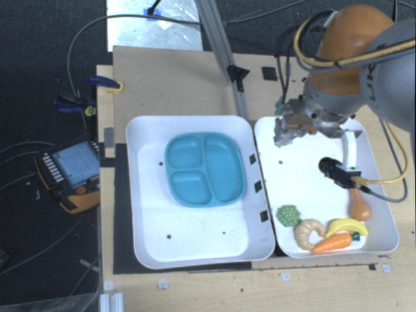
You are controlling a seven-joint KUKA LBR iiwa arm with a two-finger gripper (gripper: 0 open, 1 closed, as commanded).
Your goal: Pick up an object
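From my seat, the nearest things are the toy foods bunched in the front corner of the right bin (390, 236): a carrot (331, 242) lying with its long axis roughly across the view, tip toward the left, a banana (346, 225) just behind it and touching, a pale croissant-like piece (307, 231) against the carrot's left end, and a green broccoli-like lump (288, 214) just beside that. A tan pear-shaped piece (358, 205) stands a little further back on the right.

Further in, the left bin (146, 174) carries a blue divided plate (205, 169), which I judge is not a target.

Farthest back, the gripper (286, 134) hangs over the rear left part of the right bin, well apart from the cluster. I cannot tell how it is set; nothing shows in it. So the food lies toward the camera and somewhat right of the gripper. I'd judge the coming move needs a long travel forward, and the crowding could foul a clean grasp.
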